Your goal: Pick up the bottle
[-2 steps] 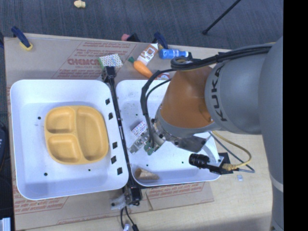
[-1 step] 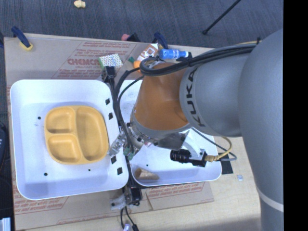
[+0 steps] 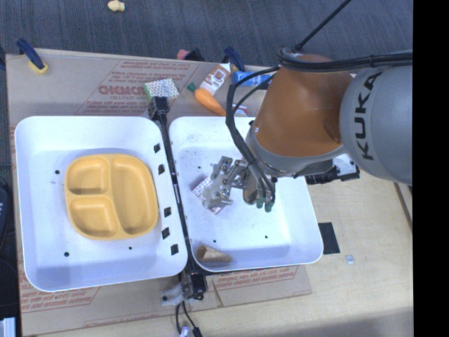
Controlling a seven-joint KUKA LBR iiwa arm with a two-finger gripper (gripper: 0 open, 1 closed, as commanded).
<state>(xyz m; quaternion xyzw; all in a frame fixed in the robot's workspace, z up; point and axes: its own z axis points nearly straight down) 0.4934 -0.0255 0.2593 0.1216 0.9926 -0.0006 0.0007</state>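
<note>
My gripper [image 3: 245,184] hangs low over the middle of the right bin [image 3: 295,248], under the arm's orange band. A crumpled silvery thing [image 3: 209,192] lies just to its left on the bin floor, close to or touching the gripper's metal parts. I cannot tell whether anything is held. A small white and orange bottle-like item [image 3: 215,81] lies on the cardboard behind the right bin, outside it. The arm hides the bin's far right part.
A yellow divided plate [image 3: 111,195] lies in the left bin [image 3: 28,258]. A brown scrap [image 3: 212,256] rests at the right bin's near edge. An orange carrot-like piece [image 3: 208,102] and a patterned packet [image 3: 161,88] lie on the cardboard behind the bins.
</note>
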